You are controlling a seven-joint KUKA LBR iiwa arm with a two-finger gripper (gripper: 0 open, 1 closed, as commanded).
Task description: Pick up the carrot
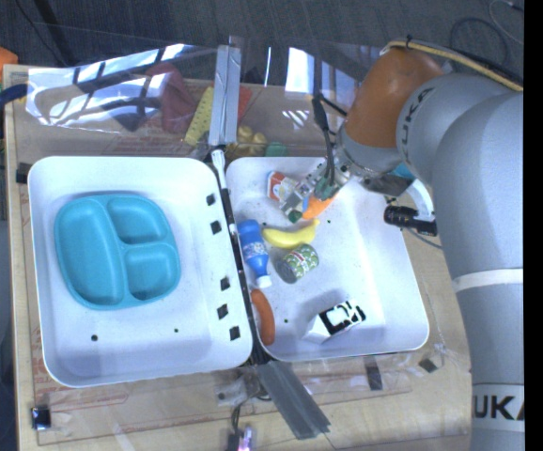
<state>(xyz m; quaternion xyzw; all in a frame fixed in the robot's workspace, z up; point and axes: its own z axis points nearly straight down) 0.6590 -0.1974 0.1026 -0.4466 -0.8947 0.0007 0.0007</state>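
White plastic makes up both shallow bins. The left bin (46, 336) holds one blue divided tray (116, 249) with three compartments. The right bin (398, 322) holds several things: one yellow banana (290, 237) near the middle, one blue-and-white bottle (254, 250) by the dividing wall, one green-labelled can (297, 263) lying just below the banana, one reddish-orange oval item (264, 316) against the lower left wall, one black-and-white box (341, 317) near the lower right, and one red-and-white packet (279, 186) at the top. The carrot (317, 205), orange, lies in the upper part of the right bin, just above the banana, directly under the gripper (311, 194). The gripper sits on it; whether its tips are apart or closed, I cannot tell.
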